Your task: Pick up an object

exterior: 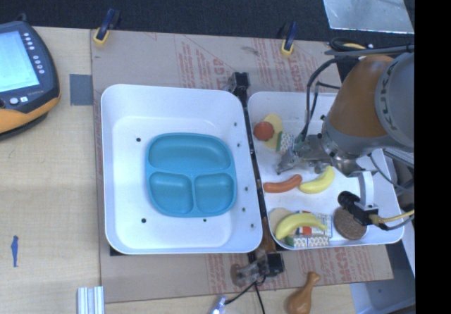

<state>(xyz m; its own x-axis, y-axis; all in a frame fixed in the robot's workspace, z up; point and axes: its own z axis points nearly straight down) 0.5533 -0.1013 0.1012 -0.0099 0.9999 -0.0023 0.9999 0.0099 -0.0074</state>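
Wooden desk (49, 186) on the far left carries an orange-edged handset with a lit screen (17, 70), well away from the work. Next comes the left bin (116, 165), and in it a blue plate with three compartments (190, 173), nothing lying on it. Past the rim between the two, the right bin (384, 239) holds all the pickable things: a red ball (263, 131) resting against a yellow piece near the top, a sausage (282, 183) lying lengthwise in the middle, a small banana (318, 181) just beside it, a larger banana (299, 223) toward the bottom with a little printed box (309, 235) touching it, and a brown disc (349, 224) at the lower right.

The grey arm with its orange band reaches in from the right, and the jaws (290, 158) hang low in that bin, just above the sausage and near the red ball. They read as a dark metallic tangle from here, and I cannot tell whether they are released or clenched; nothing is visibly held between them.

To my eye this is the approach step, with the grasp not yet made. The sausage looks the likeliest target, being nearest beneath. The next move calls for settling squarely over one item, straddling it across its narrow width, and keeping off the neighbouring banana so it isn't nudged aside.
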